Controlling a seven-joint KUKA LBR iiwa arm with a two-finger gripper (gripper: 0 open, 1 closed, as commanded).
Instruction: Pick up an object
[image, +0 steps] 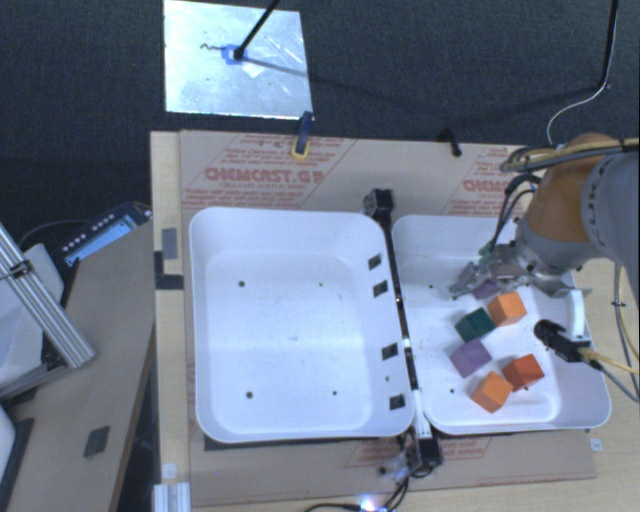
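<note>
My gripper (476, 279) is down in the right bin (430, 250), near its upper middle. A small purple block (488, 291) lies right at the gripper's tip, partly hidden by it. Just below are an orange block (507, 307) and a dark green block (474, 325). Further toward the front lie a lilac block (470, 356), a red-orange block (523, 371) and another orange block (491, 391). I cannot see anything held.
The left bin (290, 330) sits beside the right one, with black clips (384, 290) along the shared wall. The arm (575, 210) comes in over the right bin's far right corner. A shiny metal sheet (238, 60) lies beyond the bench.
</note>
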